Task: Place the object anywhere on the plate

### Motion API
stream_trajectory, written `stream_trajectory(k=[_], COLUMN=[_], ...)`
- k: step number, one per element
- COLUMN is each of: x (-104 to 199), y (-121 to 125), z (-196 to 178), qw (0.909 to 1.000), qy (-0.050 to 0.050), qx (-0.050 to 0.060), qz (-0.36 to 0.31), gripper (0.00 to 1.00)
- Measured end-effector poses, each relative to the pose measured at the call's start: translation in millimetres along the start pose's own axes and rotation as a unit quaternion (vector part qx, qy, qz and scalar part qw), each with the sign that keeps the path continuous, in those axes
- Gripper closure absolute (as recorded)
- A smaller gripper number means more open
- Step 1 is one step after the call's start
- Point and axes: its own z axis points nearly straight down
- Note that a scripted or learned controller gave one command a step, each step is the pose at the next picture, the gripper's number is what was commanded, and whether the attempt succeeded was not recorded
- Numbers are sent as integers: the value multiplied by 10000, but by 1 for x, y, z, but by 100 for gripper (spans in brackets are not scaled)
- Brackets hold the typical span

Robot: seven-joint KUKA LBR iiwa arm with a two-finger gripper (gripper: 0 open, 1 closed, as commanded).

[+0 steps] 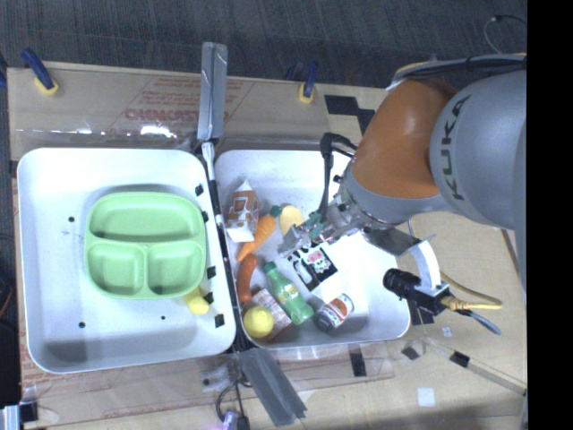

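Fingers unreadable, cannot tell their spread: gripper (304, 236) hangs over the clutter right of the green plate (143, 243), seemingly positioned to pick.

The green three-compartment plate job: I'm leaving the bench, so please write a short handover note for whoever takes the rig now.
Gripper: low over the clutter in the right white bin; whether it grips anything cannot be told.
Green three-compartment plastic plate: in the left white bin, nothing on it.
Small yellow ball: beside the plate's near right corner, off it.
Right bin: orange carrot, green bottle, yellow lemon, small can.
Done: nothing placed.
Left: pick an object, set it on the plate.
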Motion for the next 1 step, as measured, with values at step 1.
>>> stream_trajectory(k=[1], x=[49], y=[100], z=[45], qw=[9978], qy=[2], qx=[9], qz=[-656], gripper=[100])
